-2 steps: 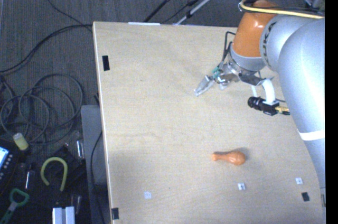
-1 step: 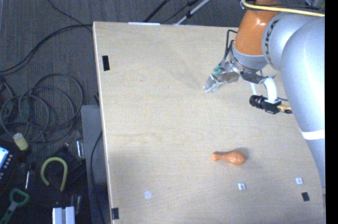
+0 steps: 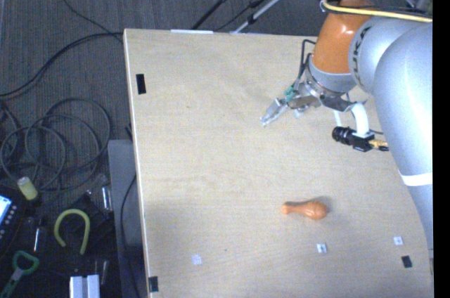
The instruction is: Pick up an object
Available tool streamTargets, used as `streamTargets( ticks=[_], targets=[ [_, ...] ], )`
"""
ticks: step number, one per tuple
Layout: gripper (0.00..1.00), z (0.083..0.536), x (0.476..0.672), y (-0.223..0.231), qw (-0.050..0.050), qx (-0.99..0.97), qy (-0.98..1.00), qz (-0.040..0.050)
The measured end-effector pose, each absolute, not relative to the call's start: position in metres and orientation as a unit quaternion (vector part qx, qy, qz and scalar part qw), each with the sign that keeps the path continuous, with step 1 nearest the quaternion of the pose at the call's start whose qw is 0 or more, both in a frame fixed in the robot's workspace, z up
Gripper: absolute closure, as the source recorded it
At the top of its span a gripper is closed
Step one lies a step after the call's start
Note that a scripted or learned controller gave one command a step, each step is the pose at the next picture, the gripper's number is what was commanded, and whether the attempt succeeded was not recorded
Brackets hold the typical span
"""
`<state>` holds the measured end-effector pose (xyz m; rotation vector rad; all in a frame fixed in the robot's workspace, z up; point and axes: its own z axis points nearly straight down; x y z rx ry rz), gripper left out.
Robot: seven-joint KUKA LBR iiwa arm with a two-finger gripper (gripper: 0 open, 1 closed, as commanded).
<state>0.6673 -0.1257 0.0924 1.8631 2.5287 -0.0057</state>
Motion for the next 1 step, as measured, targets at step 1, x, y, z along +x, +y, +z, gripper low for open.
streamTargets(
  ticks=[1],
  targets=[
    [0.00, 0.0924, 0.6673, -0.1257, 0.000, 0.593, 0.805, -0.0018]
  ],
)
